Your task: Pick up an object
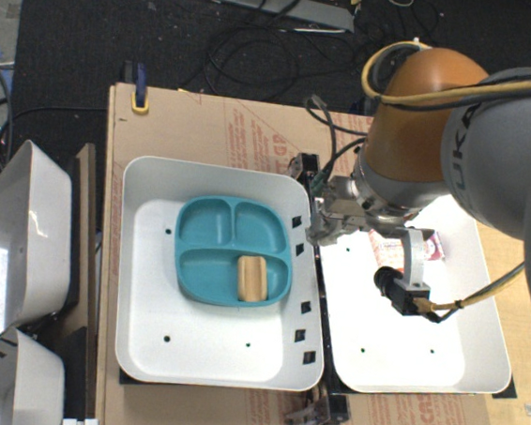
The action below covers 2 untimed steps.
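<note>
A teal divided plate (220, 240) lies in the left bin (139, 335). A tan wooden block (252, 278) rests in the plate's lower right compartment. In the right bin (438, 366), a small red and white object (432, 245) peeks out from under the arm near the far side. My gripper (333, 220) hangs below the orange-banded wrist, over the far left corner of the right bin, close to the wall between the two bins. The wrist hides most of it.
The grey arm (507, 157) crosses the right bin's far right corner from the right. Cables trail over the cardboard (255, 130) behind the bins. White containers (17, 247) stand off the bench at the left.
</note>
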Each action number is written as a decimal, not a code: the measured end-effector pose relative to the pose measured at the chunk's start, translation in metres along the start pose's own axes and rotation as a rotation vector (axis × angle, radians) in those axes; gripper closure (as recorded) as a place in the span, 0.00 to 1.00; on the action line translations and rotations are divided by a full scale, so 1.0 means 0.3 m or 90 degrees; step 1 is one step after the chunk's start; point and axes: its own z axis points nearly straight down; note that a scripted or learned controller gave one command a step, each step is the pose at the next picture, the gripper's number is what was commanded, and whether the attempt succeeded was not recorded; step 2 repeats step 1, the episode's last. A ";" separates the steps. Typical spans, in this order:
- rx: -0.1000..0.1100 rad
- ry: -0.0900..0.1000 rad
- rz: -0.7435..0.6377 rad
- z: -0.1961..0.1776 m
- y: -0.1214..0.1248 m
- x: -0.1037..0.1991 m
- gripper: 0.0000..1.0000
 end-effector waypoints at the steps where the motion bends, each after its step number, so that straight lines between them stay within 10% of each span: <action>1: 0.000 -0.001 0.002 0.034 -0.085 0.165 1.00; 2: 0.000 -0.001 0.002 0.034 -0.085 0.165 1.00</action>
